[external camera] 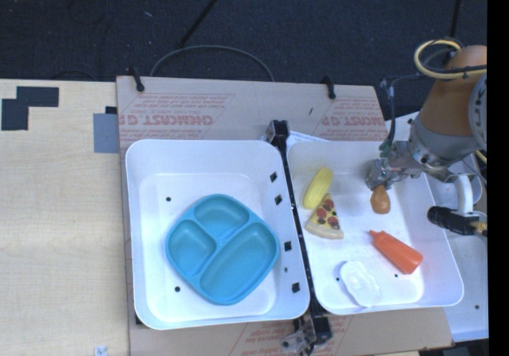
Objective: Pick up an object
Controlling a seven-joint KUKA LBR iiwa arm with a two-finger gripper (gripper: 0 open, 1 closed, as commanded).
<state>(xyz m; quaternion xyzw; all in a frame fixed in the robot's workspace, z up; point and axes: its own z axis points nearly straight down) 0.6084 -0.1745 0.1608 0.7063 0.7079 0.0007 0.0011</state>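
My gripper hangs over the upper right part of the right bin. Directly under it, touching its tip, is a small orange-brown rounded thing; whether it is gripped or just lying below is unclear. A yellow corn cob and a pizza slice lie to the left in the same bin. An orange bottle lies below the gripper, and a white lump rests near the bin's front.
The left bin holds a blue divided plate. A black divider runs between the two bins. The arm's grey and orange body stands over the right bin's far right corner.
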